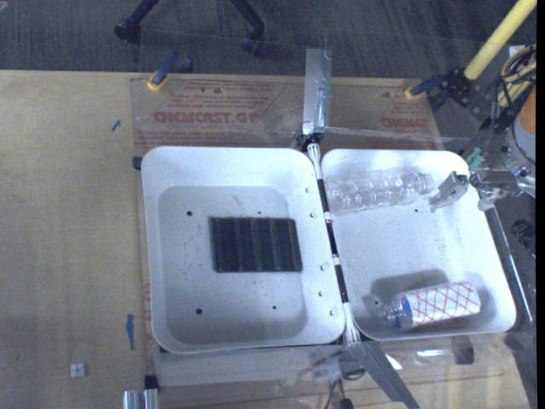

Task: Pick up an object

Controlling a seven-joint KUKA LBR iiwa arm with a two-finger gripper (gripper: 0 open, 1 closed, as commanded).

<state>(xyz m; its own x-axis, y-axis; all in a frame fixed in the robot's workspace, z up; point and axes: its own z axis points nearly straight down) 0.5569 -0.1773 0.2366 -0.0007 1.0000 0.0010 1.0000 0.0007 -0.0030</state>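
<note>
Left bin [162, 228]: holds a dark ribbed pad [255, 244], lying flat at the middle of its floor; bare floor lies on all four sides of the pad, out to the walls.
Right bin [502, 309]: touches the left bin along a shared middle edge; holds two bottles.
Clear bottle [375, 189]: lies on its side along the far edge of the right bin, one end near the far-left corner, the other pointing toward the far-right corner.
Labelled bottle [434, 304]: lies on its side near the near edge, closer to the near-right corner, with a white label crossed by red lines and its cap end pointing left.
Open room: the middle of the right bin floor, between the two bottles, is bare.
Gripper [449, 189]: sits over the far-right corner of the right bin, just beside the right end of the clear bottle; whether its fingers are spread or pressed together cannot be told, and nothing is seen between them.
Bench [68, 228]: bare wood stretches left of the bins.
</note>
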